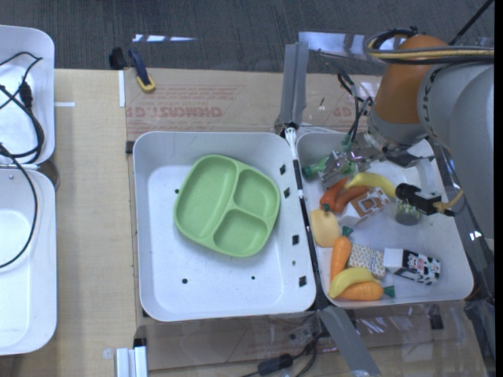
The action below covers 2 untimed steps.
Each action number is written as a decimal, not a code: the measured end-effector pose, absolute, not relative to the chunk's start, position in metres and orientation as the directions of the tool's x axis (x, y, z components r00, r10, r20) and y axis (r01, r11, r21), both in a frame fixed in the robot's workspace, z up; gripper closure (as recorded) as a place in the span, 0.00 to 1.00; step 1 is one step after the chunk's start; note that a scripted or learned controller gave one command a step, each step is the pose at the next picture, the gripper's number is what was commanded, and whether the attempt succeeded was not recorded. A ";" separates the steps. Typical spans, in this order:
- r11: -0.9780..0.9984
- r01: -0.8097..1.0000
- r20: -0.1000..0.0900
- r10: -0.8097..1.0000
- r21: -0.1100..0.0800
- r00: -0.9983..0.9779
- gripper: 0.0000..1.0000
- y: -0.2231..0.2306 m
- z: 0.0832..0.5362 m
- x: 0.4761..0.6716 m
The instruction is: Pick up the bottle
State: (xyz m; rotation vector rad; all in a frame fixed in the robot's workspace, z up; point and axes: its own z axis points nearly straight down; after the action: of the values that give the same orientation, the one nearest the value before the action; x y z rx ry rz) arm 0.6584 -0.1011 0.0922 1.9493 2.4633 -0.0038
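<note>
Well off to the gripper's left, a green three-part plate (228, 205) lies in the left bin (157, 281). In the right bin (460, 277), what looks most like the bottle (324, 228) is squat and pale yellow, narrowing to a small top. It sits by the bin's left wall, nearer the camera than the gripper (339, 163) and apart from it. Whether the gripper is spread or closed cannot be told. Just to its right lies a banana (373, 182).
</note>
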 end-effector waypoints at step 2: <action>0.230 0.973 -0.002 0.973 -0.001 -0.230 0.00 -0.101 0.092 0.659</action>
State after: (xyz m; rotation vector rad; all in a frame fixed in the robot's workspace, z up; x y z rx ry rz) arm 0.6587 -0.1006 0.0924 1.9482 2.4633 -0.0024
